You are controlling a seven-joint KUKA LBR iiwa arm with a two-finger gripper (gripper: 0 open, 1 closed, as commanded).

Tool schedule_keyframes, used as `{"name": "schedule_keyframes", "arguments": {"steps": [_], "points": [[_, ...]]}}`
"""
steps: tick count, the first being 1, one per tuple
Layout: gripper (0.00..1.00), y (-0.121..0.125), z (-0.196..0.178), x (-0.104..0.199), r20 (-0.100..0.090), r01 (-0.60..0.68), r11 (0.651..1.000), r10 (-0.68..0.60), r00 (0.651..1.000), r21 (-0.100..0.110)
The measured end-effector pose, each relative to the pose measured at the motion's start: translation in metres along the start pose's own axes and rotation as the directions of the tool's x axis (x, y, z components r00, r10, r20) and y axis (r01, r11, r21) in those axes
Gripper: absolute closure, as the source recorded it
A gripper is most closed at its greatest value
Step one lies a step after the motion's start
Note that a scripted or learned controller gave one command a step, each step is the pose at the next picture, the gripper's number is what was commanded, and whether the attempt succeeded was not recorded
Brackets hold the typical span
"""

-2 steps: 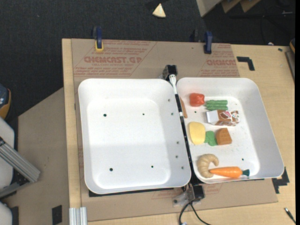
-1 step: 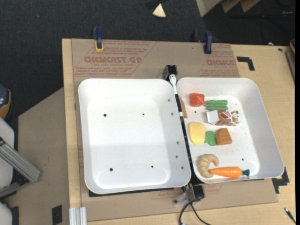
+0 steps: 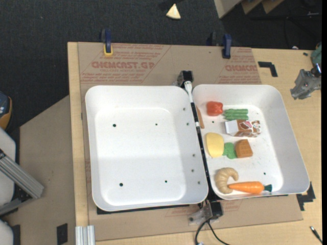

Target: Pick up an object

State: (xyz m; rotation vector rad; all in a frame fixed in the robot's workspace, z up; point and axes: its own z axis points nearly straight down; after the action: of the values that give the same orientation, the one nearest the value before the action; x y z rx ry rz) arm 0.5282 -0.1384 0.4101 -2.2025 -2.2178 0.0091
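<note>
The right bin (image 3: 288, 142) holds several toy foods. A red pepper (image 3: 214, 107) and a green bean pod (image 3: 236, 114) lie at its back. A red-and-white packet (image 3: 246, 128) sits just in front of them. A yellow piece (image 3: 215, 144), a small green piece (image 3: 230, 150) and a brown block (image 3: 243, 148) form a row in the middle. A tan croissant (image 3: 224, 177) and an orange carrot (image 3: 246, 187) rest near the front wall. My gripper (image 3: 305, 84) hangs at the far right, outside the bin past its back right corner, well away from every object.
The left bin (image 3: 102, 152) stands beside the right one, their walls meeting along a black strip (image 3: 194, 117). Both rest on a cardboard sheet (image 3: 153, 60) held by two blue clamps (image 3: 107, 37) at the back. A cable (image 3: 204, 228) leaves the front.
</note>
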Motion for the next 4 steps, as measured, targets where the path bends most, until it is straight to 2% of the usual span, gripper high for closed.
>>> {"name": "schedule_keyframes", "arguments": {"steps": [1, 2, 3, 4], "points": [[1.00, -0.007, 0.100, 0.082, 0.002, 0.001, 1.000, -0.001, 1.000, -0.003], [1.00, 0.001, -0.012, 0.145, 0.006, 0.001, 1.000, 0.000, 1.000, -0.030], [1.00, -0.009, 0.069, 0.250, 0.005, 0.005, 1.000, -0.005, 1.000, -0.005], [1.00, 0.075, 0.029, 0.313, 0.004, -0.001, 1.000, 0.001, 1.000, -0.026]]}}
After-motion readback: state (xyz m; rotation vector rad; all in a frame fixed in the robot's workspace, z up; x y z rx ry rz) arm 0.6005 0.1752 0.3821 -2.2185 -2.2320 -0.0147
